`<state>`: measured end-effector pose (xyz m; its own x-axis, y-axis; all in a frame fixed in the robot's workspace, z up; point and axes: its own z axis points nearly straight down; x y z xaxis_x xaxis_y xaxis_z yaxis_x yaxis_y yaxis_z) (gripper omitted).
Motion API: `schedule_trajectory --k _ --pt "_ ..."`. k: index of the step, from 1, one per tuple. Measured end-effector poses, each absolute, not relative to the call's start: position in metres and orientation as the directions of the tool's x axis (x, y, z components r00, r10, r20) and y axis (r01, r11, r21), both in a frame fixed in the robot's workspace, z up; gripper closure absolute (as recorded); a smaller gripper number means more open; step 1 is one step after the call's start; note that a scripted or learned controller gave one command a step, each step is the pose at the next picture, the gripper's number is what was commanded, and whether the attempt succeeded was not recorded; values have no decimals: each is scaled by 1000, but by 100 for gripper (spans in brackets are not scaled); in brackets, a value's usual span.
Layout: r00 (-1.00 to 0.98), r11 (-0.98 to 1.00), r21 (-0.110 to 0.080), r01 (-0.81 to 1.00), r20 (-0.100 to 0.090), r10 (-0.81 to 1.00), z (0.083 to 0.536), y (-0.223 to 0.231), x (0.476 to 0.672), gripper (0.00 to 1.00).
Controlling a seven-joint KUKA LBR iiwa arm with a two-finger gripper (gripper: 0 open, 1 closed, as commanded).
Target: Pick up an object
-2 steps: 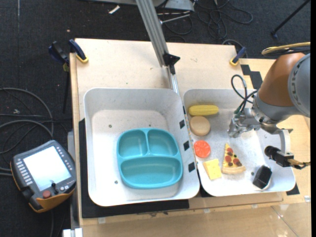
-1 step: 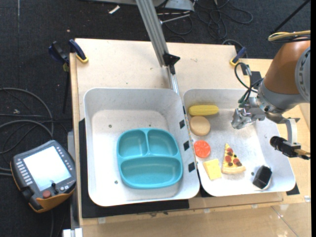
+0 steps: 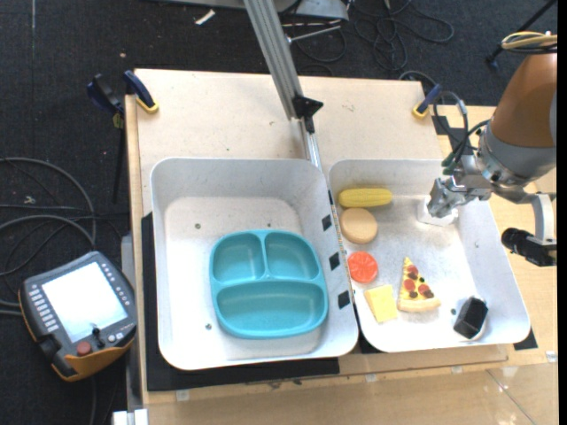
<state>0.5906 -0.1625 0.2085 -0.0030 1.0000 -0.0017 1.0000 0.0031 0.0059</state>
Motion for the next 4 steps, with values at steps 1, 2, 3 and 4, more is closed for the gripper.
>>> schedule_trajectory --k 1,2,3,4 --pt "-8 8 -1 1000 2 1000 208 -101 584 100" --pt "-8 8 -2 1000 2 1000 202 -49 571 100" --pt "-8 8 -2 1000 2 1000 203 -4 557 100" --pt "-9 9 1 1000 2 1000 221 48 543 100"
